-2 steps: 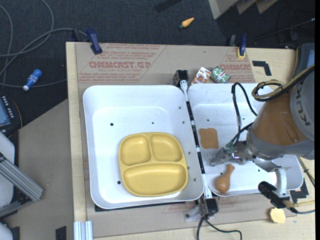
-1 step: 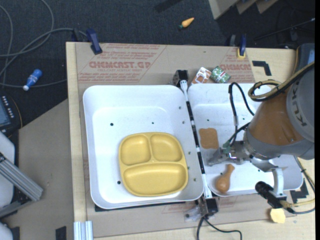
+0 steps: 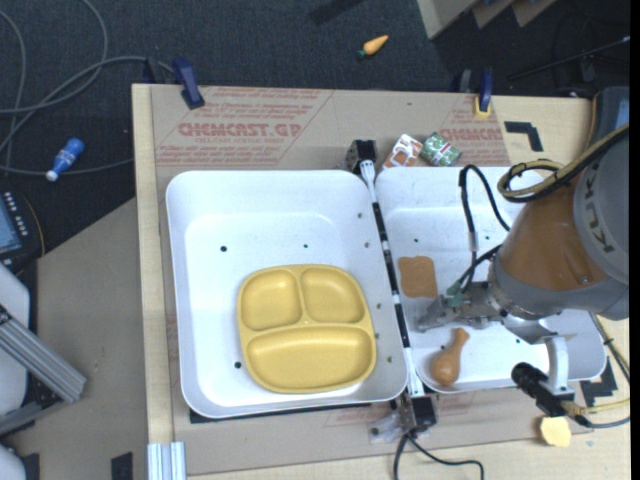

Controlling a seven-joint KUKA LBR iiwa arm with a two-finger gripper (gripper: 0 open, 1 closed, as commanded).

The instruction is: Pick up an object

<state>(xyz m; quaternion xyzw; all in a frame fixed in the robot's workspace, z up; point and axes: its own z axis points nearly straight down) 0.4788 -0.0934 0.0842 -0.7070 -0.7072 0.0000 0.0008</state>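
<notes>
Tray [image 3: 305, 328] fills left bin [image 3: 200, 218]; drumstick [image 3: 448, 360] lies in right bin [image 3: 440, 203].

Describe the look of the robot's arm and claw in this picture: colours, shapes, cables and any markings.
The arm is a thick, rounded grey body with a broad orange band above the wrist and part of dark lettering on its grey shell. Black cables loop beside it. The claw is a small grey metal piece with thin fingers at the arm's tip.
</notes>
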